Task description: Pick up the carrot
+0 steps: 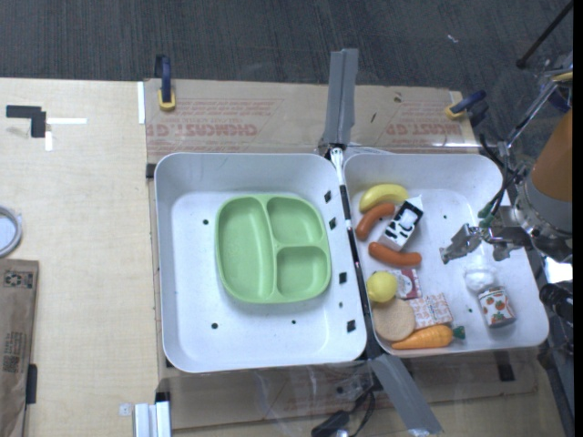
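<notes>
carrot (424, 338) at front edge of right bin (474, 166), beside round cookie (394, 319), gripper (463, 242) mid-bin well apart from carrot, holding nothing, finger opening unclear

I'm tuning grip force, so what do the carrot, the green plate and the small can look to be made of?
The carrot looks like moulded plastic toy food: even orange, a slight sheen, a stubby green tip. The green plate appears to be matte plastic, one uniform colour with soft rounded dividers. The small can has a printed label; whether it is metal or plastic underneath is unclear.
</notes>
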### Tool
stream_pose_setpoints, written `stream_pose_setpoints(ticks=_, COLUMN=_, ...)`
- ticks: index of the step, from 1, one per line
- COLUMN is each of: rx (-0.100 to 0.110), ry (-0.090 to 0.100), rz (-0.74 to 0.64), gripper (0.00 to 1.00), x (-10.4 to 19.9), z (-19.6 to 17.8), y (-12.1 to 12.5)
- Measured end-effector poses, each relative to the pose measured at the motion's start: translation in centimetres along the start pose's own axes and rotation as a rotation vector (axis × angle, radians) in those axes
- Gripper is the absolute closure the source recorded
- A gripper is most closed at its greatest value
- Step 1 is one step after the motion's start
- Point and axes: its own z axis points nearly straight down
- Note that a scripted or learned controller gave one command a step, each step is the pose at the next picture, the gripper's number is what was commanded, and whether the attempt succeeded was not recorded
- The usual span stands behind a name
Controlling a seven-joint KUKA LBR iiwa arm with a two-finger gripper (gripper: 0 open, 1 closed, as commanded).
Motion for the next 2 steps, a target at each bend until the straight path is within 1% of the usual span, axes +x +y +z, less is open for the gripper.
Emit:
stream_pose_setpoints(ticks=1, rx=-0.004, ry=-0.001, rz=-0.177, gripper=0.0, x=4.6, z=10.2, y=1.7)
stream_pose_setpoints(ticks=2, rx=-0.015, ry=-0.003, rz=-0.238, gripper=0.0, x=0.1, z=10.3, y=7.5)
